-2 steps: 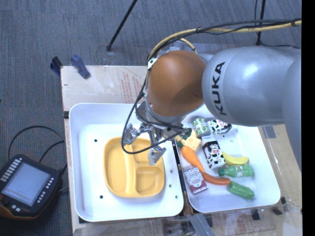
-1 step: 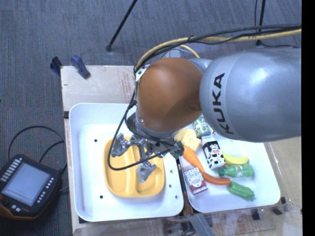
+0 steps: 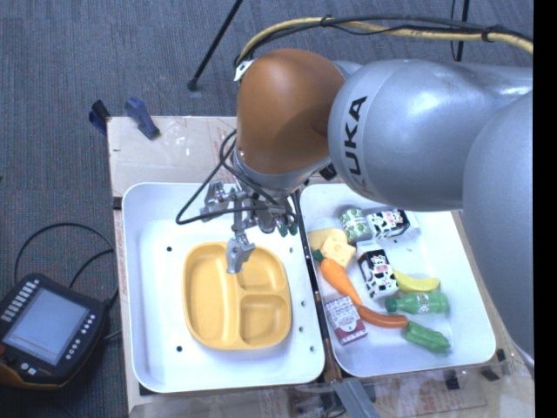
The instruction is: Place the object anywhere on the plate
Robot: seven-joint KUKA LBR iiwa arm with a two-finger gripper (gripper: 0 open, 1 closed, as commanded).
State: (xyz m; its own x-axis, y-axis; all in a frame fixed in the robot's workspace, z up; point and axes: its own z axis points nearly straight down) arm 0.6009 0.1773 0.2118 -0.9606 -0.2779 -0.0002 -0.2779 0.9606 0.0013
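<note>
The glossy yellow sectioned plate (image 3: 235,307) lay in the left bin (image 3: 148,277). The bent arm's gripper (image 3: 239,255) hung over its upper rim, grip unclear. Plastic carrot (image 3: 344,290) lay right of the plate.

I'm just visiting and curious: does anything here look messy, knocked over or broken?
Nothing looks broken or spilled. The toy foods lie jumbled in the right bin: the carrot slants across it and the green bottle lies on its side. The yellow plate sits slightly askew in the left bin, with the gripper above it.
</note>
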